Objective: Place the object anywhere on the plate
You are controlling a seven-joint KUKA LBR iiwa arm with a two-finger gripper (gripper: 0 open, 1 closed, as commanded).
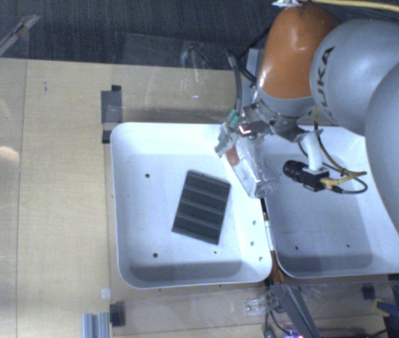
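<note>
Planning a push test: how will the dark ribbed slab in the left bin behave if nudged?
The dark ribbed slab lies flat, so it will probably slide rather than tip or roll. Its straight edges suggest stiffness. The smooth left bin floor may let it skid easily.

a dark grey ribbed slab (201,207) lies in a white bin (132,189); the arm (340,69) is grey with an orange band (290,51).

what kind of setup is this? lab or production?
Most likely a robotics lab test bench, not production: a KUKA arm reaching over two white bins on a wooden bench, loose cables at the wrist, and one dark ribbed plate as the prop.
</note>
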